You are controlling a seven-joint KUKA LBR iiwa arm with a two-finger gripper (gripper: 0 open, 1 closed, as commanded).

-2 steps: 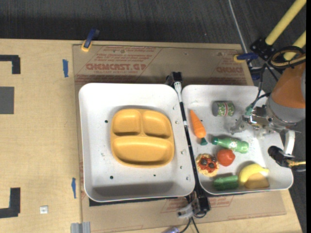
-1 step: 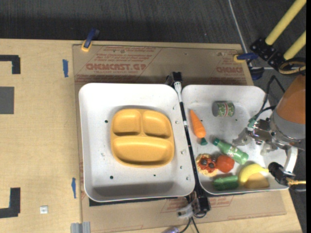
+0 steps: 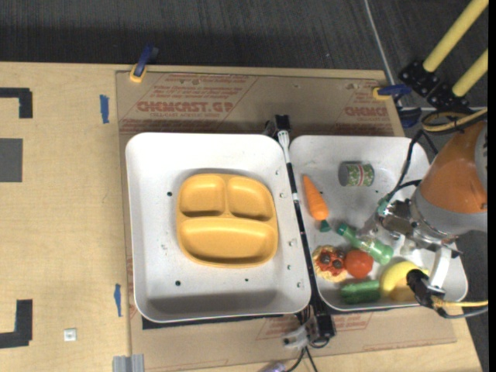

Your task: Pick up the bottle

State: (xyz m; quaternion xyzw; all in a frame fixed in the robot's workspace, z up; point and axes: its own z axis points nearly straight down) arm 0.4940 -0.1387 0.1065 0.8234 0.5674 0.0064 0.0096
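Observation:
The bottle [image 3: 363, 241] is green and see-through, with a dark green cap. It lies on its side in the right bin [image 3: 333, 157], cap toward the upper left. My gripper [image 3: 390, 225] hangs low over the bottle's right end, below the grey wrist and the orange band [image 3: 457, 184]. The gripper body hides that end of the bottle. I cannot see whether it touches the bottle.
Around the bottle lie a carrot [image 3: 314, 197], a small can [image 3: 356, 174], a pizza slice [image 3: 329, 260], a tomato [image 3: 358, 264], a yellow lemon [image 3: 397, 276] and a green cucumber [image 3: 359, 290]. The left bin [image 3: 147, 208] holds a yellow divided tray [image 3: 227, 217].

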